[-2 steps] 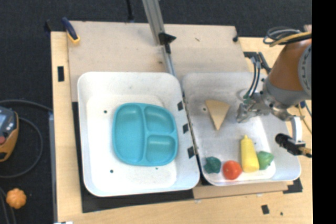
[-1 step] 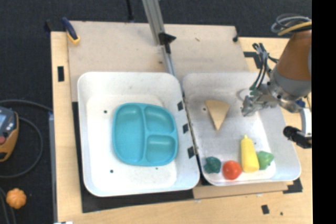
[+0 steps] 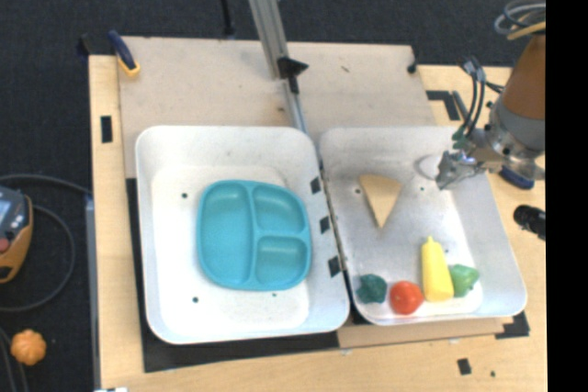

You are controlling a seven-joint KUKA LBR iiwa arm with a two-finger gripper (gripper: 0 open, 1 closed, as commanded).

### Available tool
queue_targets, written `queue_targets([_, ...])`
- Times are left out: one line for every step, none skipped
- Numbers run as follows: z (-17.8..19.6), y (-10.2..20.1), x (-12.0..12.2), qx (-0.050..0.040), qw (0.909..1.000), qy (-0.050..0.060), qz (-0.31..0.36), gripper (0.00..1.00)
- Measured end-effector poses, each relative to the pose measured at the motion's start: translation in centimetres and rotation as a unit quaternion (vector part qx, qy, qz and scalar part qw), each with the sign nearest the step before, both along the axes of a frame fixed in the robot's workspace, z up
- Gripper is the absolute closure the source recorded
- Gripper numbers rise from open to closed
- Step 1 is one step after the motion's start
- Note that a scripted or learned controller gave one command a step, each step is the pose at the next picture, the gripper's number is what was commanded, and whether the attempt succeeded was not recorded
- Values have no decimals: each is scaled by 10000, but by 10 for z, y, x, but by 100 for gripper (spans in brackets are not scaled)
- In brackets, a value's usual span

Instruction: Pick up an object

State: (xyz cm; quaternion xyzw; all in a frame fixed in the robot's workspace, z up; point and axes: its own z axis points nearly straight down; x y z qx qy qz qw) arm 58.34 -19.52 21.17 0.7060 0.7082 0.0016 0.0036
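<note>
The right bin (image 3: 418, 147) holds a tan wedge-shaped piece (image 3: 379, 196) near its middle. Along its front edge lie a dark green item (image 3: 371, 288), a red tomato-like ball (image 3: 405, 296), a yellow bottle-shaped piece (image 3: 435, 268) and a light green item (image 3: 464, 277). My gripper (image 3: 449, 171) hangs over the right bin's far right part, to the right of the tan wedge and apart from it. Nothing shows between its tips.
The left bin (image 3: 165, 151) bears a teal divided plate (image 3: 254, 234). A metal post (image 3: 262, 5) rises behind the bins. An orange ball (image 3: 28, 346) lies off the bench at the lower left. A blue-and-yellow clamp (image 3: 122, 52) sits at the bench's back left corner.
</note>
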Motion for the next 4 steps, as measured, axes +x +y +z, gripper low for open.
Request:
queue_targets([-4, 54, -3, 14, 10000, 24, 17, 100])
queue_targets([7, 104, 8, 21, 10000, 18, 24, 100])
queue_targets([22, 159, 12, 20, 10000, 17, 26, 100])
queue_targets([33, 209, 14, 22, 10000, 24, 26, 100])
